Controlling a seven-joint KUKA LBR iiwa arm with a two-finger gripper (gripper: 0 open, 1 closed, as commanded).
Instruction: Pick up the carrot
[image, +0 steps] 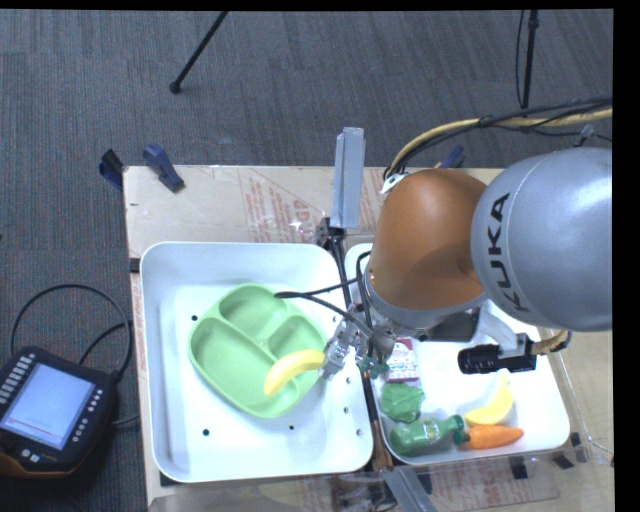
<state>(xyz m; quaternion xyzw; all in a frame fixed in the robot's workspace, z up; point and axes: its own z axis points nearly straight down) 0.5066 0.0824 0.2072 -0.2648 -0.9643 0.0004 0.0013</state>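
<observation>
Arm (480, 250) hangs over the divide between bins; gripper (352, 352) sits above the left bin (160, 300) edge, by the green plate (235, 345) and banana (292, 368); can't tell its state; carrot (492, 436) lies in the right bin's near corner, right of and nearer than the gripper, long axis roughly left-right, tapered, smooth orange plastic, touching the green bottle (425, 435).

Dark grey carpet (250, 90) surrounds a plywood bench (260, 205). A tripod leg (198, 52) crosses the floor; a pendant (52, 410) lies left.
</observation>
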